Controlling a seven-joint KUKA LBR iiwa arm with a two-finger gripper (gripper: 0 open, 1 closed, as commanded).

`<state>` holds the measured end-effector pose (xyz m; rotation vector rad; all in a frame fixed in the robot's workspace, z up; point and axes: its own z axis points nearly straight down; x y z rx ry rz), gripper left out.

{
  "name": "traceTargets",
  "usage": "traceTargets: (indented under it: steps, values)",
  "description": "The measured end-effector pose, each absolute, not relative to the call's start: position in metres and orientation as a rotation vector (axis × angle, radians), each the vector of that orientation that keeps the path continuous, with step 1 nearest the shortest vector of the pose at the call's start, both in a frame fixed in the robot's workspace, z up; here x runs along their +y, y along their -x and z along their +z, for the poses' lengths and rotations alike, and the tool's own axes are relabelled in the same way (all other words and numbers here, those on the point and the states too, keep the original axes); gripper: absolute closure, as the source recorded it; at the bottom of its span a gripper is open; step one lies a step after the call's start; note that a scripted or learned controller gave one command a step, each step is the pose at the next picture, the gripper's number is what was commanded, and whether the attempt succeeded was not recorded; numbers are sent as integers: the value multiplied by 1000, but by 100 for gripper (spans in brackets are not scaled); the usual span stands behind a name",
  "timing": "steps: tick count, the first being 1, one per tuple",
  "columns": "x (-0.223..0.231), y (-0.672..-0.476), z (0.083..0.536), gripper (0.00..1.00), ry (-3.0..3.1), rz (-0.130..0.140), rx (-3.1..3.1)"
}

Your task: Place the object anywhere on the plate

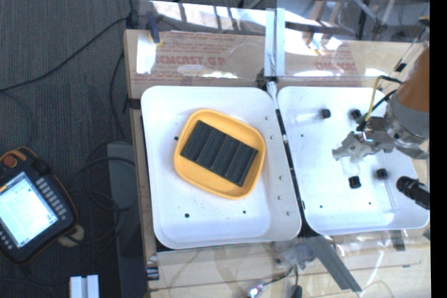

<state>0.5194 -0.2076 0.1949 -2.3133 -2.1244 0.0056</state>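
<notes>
A yellow, rounded-square plate (187,165) sits in the middle of the left bin (160,213). A dark grey ridged rectangular block (220,152) lies flat on the plate, turned at a slant and covering most of its middle. My gripper (355,149) hangs over the right bin (328,209), well to the right of the plate and apart from the block. The arm's grey wrist and orange band enter from the right edge.
Several small black bits lie in the right bin, such as one (325,113) near its back and one (355,181) below the gripper. A raised divider (283,150) separates the two bins. A teach pendant (28,202) lies on the floor at left.
</notes>
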Motion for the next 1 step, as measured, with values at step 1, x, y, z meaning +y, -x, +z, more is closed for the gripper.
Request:
traceTargets:
  steps: [1]
  values:
    - [-148,-562,194,100,2248,3,-2192]
